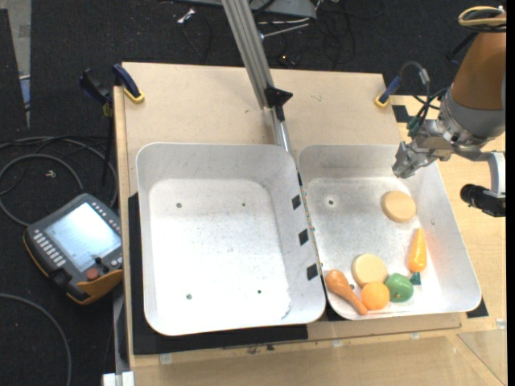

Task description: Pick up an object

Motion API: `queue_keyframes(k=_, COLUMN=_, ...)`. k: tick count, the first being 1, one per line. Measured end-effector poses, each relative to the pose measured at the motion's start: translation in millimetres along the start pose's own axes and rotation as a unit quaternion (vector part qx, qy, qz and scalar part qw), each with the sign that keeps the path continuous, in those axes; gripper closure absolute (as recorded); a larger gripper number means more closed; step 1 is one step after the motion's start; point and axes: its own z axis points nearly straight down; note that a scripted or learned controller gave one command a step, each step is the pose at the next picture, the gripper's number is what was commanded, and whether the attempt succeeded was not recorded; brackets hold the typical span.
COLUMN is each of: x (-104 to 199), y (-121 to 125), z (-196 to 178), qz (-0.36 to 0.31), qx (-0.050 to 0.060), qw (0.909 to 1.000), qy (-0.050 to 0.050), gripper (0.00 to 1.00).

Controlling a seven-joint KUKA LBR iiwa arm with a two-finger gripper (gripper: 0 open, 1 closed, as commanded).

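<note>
1. the gripper [405, 164] hangs over the far right part of the right bin [451, 215], at the end of the grey arm [475, 95] coming in from the right. i cannot tell how it is set; the tip is a small dark shape at this slant. nothing is seen held in it.
2. the nearest candidate is a tan round disc [398, 206], lying flat on the bin floor just in front of the gripper and apart from the other pieces.
3. further toward the near edge sits a cluster: an orange carrot-like piece [417, 250], a pale yellow disc [369, 268], an orange ball [375, 297], a green piece [400, 287] and an orange-tan elongated piece [344, 289]. several of these touch each other.
4. the left bin [161, 167] holds none of them.
5. handling, as a judgement: these look like toy food, so probably light, stiff and smooth, liable to slide or pop out of a pinch.
6. the tan round disc seems the easiest pick, taken across its rim from above, since it has free space on all sides. the crowded pieces would likely be nudged by a descending finger.
</note>
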Motion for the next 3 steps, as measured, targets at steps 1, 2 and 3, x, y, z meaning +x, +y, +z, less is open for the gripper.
queue_keyframes(k=1, x=0.4, y=0.8, z=1.6, qz=0.0, qx=0.003, qw=1.0, qy=0.001, gripper=1.0)
queue_keyframes(k=2, x=48.6, y=1.6, z=7.5, qz=-0.002, qx=0.005, qw=1.0, qy=0.002, gripper=1.0)
queue_keyframes(k=3, x=106.8, y=15.7, z=-0.1, qz=-0.003, qx=0.003, qw=1.0, qy=0.002, gripper=1.0)
